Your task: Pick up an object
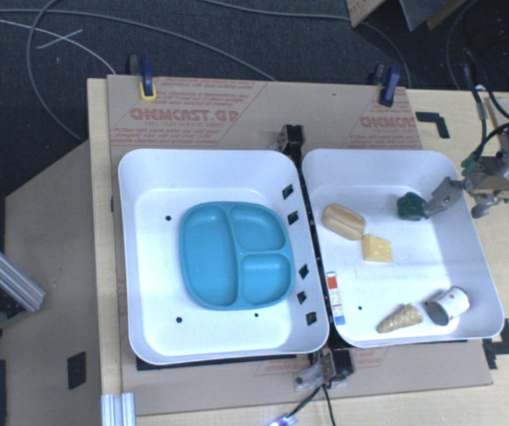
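Target as I read it: the dark green object (410,206), in the right bin (467,238), toward its far right part. It is small and lumpy, with no clear long axis, and I cannot say which way it points.

The end effector (438,200) sits just beside it on the right, one grey finger slanting down toward the green object and appearing to touch it. I cannot tell whether the end effector is released or clenched, nor whether the object is between its parts. The arm (498,171) comes in over the bin's right rim.

Step in hand, my judgement: approach or the start of a grasp, with no lift. The next move calls for centring over the green object before closing, since a side contact may only push it.

Elsewhere in the right bin: a tan bread roll (343,221), long axis running left to right and slightly down; a yellow block (379,248) just beside it; a ridged cone (400,319) pointing lower left; a white cylinder (448,304) near the cone. The left bin (148,238) holds a blue divided plate (235,254). Both bins rest on the desk (50,238).
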You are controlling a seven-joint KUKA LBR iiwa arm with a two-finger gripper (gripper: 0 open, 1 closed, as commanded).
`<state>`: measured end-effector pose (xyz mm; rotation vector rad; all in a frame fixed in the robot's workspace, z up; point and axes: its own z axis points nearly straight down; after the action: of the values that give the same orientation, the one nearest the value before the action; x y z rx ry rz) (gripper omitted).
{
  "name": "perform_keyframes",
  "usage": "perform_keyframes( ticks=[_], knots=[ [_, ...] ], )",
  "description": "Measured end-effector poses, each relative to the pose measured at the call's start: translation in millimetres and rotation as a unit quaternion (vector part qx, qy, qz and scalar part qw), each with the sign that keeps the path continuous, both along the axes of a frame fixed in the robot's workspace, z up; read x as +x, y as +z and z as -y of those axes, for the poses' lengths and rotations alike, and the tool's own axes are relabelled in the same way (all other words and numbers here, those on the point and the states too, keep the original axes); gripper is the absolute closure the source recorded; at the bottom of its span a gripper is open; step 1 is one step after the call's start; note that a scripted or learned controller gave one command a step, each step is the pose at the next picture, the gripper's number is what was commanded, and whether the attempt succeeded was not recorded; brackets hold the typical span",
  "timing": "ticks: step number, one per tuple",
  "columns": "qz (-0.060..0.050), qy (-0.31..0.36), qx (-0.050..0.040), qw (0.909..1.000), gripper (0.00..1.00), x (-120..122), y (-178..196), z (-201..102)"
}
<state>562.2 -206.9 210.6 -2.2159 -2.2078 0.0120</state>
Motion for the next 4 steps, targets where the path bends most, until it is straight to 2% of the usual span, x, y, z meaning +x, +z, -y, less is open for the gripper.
perform_keyframes(
  ticks=[1, 3, 4],
  knots=[
    [0.007, 0.002, -0.0017, 1.0000, 0.00, 2.9, 8.6, -0.8],
    [0.006, 0.002, -0.0012, 1.0000, 0.00, 1.8, -103.3, 11.4],
    [0.006, 0.003, 0.0019, 1.0000, 0.00, 3.1, -125.9, 7.7]
  ],
)
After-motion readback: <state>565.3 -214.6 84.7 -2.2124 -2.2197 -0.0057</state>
